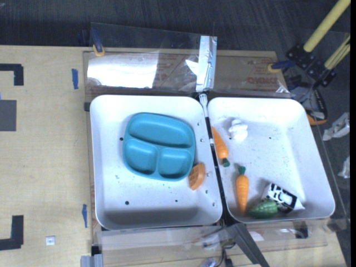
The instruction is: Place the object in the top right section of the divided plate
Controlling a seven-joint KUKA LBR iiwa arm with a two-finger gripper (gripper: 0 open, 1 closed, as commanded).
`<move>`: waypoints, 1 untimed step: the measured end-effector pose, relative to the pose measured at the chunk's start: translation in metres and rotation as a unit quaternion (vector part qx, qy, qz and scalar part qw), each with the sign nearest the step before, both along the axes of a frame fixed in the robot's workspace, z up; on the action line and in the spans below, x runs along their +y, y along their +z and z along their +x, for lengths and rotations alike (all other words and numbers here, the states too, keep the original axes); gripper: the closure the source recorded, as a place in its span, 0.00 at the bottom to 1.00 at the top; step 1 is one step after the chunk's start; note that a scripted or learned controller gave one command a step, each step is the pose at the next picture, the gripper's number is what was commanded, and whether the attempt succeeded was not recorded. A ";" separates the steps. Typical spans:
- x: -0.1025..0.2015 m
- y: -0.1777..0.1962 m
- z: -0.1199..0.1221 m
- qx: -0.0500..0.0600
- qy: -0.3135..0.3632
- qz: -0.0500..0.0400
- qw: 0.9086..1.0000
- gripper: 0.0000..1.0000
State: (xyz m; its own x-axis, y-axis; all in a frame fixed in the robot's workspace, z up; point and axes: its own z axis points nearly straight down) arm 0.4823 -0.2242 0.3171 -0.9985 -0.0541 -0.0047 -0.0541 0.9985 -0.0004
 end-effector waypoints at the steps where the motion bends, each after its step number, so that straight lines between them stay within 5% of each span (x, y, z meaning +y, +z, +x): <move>1: 0.000 0.010 0.002 -0.003 -0.001 0.000 1.000 1.00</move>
State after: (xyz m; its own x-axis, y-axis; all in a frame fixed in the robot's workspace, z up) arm 0.4848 -0.2246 0.3274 -0.9986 -0.0514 -0.0114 -0.0514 0.9987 -0.0013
